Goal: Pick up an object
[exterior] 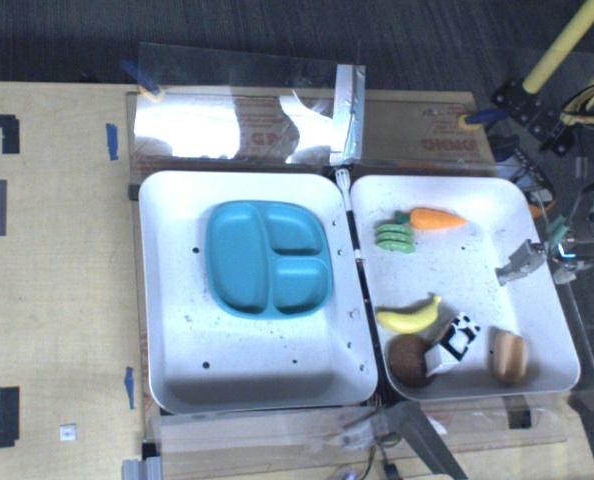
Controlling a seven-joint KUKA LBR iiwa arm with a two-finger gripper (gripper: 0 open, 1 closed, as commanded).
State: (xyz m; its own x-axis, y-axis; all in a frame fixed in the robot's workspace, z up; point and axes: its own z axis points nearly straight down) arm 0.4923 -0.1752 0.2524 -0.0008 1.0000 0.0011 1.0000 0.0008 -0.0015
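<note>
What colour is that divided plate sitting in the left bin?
The divided plate is a plain teal blue, with no pattern, seen clearly in the camera view.

One cam, fixed overhead, looking down at a slant. The bench (47,268) fills most of the frame. Far edge at 12 o'clock meets dark floor (277,8); near edge runs out of frame at 6. The left bin (167,358) sits about centre, the right bin (547,353) toward 3 to 4 o'clock, both whole in frame. Mid distance: small items in the bins read as shapes w/ little fine detail.
</note>
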